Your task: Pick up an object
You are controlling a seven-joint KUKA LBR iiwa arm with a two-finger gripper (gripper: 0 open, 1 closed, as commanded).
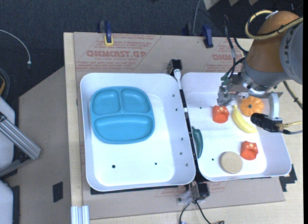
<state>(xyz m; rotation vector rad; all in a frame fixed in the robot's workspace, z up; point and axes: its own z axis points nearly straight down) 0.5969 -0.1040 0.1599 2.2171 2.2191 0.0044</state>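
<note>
1. Sitting in the right bin, a small red-orange tomato-like toy lies toward that bin's upper middle, directly under the gripper.
2. Whether the gripper is spread or closed cannot be told from this angle, and the toy cannot be seen between them; the gripper's tip is at or just above the toy's top.
3. The arm, grey with an orange band, comes in from the upper right and bends down over the right bin's back half.
4. Just right of the red-orange toy lies a yellow banana, slanting down toward the right.
5. A small orange pumpkin-like toy sits behind the banana, touching or nearly touching it, partly under the wrist.
6. A black fitting with a cable hangs at the banana's right end.
7. Nearer the front of the right bin are a red pepper-like toy and, just left of it, a tan round disc.
8. A teal, leaf-shaped piece rests against the right bin's left wall, by the divide between the bins.
9. The left bin holds a blue three-section plate in its upper left part.
10. Both bins rest on a brown board printed with red lettering, with blue clamps at its far edge.
</note>
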